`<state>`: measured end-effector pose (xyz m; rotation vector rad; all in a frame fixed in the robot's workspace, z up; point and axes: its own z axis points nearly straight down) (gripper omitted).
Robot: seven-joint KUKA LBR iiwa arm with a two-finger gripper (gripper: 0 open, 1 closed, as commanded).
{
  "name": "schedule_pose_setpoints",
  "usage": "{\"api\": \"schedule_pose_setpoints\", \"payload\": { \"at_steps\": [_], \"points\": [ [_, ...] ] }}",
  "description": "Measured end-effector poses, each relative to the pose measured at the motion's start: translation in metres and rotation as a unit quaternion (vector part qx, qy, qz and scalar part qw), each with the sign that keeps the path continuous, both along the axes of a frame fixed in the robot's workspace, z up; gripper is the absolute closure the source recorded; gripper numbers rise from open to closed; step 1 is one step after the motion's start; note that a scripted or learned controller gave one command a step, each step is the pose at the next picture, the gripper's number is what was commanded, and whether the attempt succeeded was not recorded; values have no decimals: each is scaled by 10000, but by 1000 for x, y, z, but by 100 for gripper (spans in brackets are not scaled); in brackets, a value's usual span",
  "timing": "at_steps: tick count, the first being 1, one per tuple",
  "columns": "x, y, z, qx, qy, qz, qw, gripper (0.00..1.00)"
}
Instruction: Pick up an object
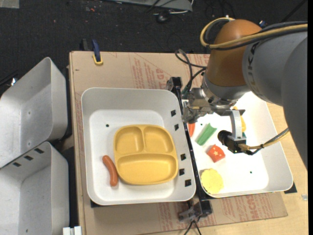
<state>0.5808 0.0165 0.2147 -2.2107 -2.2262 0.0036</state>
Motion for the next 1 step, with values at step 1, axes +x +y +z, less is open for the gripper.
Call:
{"api": "schedule_pose_setpoints", "payload": {
  "at_steps": [1],
  "points": [
    [-17, 54, -6, 2, -2, 4, 10000, 100]
  ]
}}
